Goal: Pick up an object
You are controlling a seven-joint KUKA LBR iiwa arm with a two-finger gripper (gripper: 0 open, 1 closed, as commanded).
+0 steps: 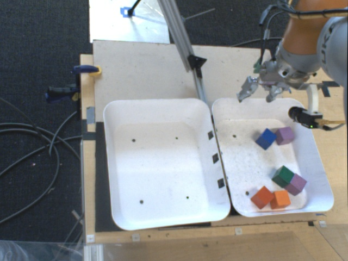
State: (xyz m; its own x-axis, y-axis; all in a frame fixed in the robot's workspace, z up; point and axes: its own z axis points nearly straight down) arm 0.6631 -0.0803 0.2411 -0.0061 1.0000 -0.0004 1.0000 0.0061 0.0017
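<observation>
Several small blocks lie in the right bin (239,118). A blue block (266,138) and a purple block (285,135) sit side by side near its middle. Lower down are a green block (283,175), another purple block (297,185), a red-orange block (262,197) and an orange block (281,199). My gripper (260,91) hangs over the bin's far edge, above and behind the blue block. Its two fingers (247,89) are spread apart with nothing between them.
The left bin (114,145) stands beside the right one, with a black-tabbed divider edge between them. A grey pole (179,31) slants down to the bench behind the bins. Clamps (73,83) and cables lie at the left.
</observation>
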